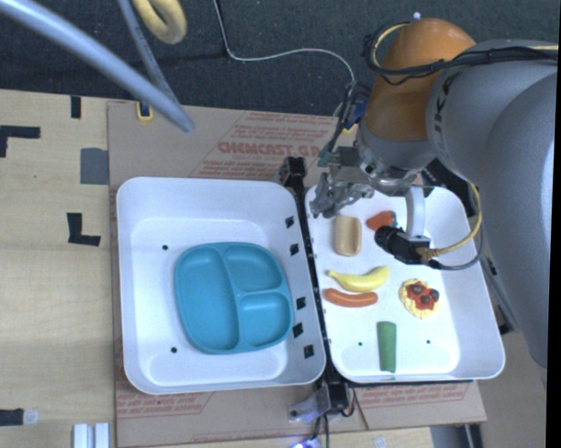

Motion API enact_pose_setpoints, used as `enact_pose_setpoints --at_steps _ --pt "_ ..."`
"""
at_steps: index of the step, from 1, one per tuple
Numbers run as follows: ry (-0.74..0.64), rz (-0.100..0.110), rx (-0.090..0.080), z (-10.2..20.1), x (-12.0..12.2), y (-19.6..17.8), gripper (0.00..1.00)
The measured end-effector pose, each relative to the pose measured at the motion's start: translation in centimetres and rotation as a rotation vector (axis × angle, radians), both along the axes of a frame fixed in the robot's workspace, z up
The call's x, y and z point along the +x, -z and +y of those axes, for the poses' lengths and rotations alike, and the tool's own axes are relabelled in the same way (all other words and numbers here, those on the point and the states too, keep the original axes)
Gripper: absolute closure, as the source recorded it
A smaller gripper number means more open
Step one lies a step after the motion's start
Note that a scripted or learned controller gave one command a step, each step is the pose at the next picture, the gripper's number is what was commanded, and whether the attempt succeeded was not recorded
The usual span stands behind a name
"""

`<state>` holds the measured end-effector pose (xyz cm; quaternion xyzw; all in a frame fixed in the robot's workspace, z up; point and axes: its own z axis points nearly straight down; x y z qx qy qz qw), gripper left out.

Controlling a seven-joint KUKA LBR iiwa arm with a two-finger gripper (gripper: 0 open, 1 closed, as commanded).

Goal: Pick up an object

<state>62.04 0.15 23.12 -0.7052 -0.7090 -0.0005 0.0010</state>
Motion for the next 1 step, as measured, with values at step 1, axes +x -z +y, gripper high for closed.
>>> enact_pose_setpoints --at_steps 1 --pt "0.0 0.003 -0.001 4.83 0.05 1.18 1.0"
